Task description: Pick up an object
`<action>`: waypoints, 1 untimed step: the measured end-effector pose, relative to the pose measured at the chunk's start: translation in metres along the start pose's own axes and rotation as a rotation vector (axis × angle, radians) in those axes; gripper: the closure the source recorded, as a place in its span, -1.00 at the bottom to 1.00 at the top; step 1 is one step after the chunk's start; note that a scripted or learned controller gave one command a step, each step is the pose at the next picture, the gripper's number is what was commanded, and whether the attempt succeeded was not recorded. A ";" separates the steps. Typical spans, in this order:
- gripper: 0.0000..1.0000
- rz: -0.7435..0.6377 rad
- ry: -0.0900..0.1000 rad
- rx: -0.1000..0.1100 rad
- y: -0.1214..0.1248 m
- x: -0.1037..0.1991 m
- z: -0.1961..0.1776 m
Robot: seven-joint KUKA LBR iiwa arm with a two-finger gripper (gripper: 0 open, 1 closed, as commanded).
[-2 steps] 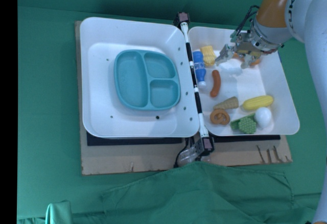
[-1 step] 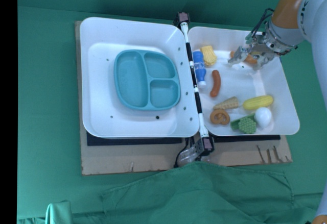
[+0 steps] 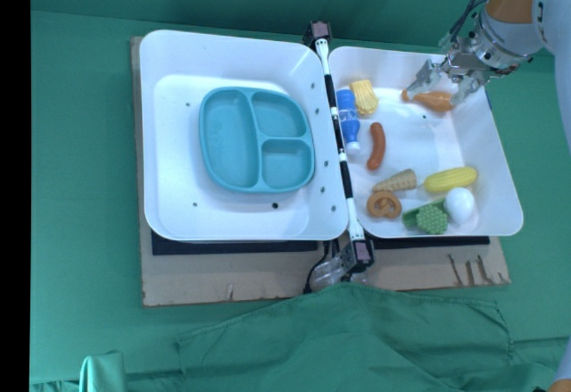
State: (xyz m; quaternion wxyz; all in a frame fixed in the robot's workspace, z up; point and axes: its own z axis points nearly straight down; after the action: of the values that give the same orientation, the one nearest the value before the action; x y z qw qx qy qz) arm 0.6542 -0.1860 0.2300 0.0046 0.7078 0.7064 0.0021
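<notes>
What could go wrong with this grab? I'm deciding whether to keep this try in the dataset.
1. The gripper straddles the orange toy near the right bin's far rim; the fingers may strike the wall or pinch only the toy's end, so it could slip out.
2. The toy looks rounded and tapered, so it may roll or squirt sideways toward the corn piece when squeezed.

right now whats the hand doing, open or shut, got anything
Hand: open, its fingers set either side of the orange carrot-like toy at the far edge of the right bin; the toy lies between them, not lifted.
</notes>
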 end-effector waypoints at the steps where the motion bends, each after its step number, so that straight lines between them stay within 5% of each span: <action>1: -1.00 0.001 -0.001 -0.002 -0.063 0.007 0.041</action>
State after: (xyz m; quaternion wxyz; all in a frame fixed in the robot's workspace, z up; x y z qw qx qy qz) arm 0.5913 -0.1786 0.1889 0.0056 0.7081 0.7061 0.0022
